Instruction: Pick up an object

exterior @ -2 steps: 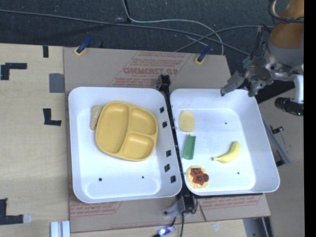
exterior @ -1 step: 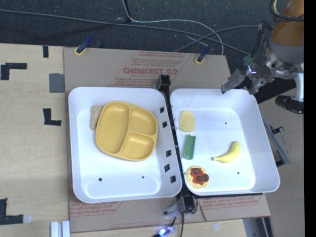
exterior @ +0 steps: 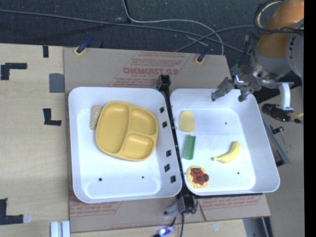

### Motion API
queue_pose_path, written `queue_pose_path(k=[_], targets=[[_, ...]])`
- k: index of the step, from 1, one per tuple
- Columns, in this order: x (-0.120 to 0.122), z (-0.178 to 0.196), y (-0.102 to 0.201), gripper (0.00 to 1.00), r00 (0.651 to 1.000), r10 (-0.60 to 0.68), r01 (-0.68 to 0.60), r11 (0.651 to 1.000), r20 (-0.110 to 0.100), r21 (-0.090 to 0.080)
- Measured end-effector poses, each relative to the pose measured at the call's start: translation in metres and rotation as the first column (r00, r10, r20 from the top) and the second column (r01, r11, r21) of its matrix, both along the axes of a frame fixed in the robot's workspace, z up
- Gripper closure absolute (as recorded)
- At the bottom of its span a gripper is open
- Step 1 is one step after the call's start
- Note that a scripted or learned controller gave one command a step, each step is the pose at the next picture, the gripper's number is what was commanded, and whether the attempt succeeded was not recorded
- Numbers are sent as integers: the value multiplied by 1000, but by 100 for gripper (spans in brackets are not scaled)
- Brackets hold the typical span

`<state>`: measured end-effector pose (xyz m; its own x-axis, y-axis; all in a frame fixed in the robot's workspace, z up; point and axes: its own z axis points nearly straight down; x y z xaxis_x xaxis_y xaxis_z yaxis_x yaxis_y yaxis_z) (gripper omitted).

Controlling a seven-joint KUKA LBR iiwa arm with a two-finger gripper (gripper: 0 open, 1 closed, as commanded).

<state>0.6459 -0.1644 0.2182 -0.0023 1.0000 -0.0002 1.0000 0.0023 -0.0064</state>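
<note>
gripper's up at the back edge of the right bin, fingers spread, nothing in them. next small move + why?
Probably bring the tool forward and down over the banana. The tool hovers open at the right bin's far rim, holding nothing. The banana lies alone on bare bin floor, apart from the green piece and pizza slice, so it looks the easiest to grasp.

Red printed lettering on the flat brown cardboard sheet (exterior: 148,69) under the bins, blurred, not legible.

The yellow divided plate (exterior: 127,131) hid most of a tan slice (exterior: 95,116) beneath its left rim. The arm (exterior: 279,31) was cut off at the right edge.
</note>
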Motion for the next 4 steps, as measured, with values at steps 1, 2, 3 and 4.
queue_pose_path(k=[1,2,3,4], targets=[[-7,-64,-1,0,1000,-2,2,1000,-2,0],[-14,-110,2,0,1000,0,0,1000,0,-1],[-13,-97,3,100,1000,1,-1,1000,4,-1],[-6,-36,0,100,1000,-1,1,1000,11,0]])
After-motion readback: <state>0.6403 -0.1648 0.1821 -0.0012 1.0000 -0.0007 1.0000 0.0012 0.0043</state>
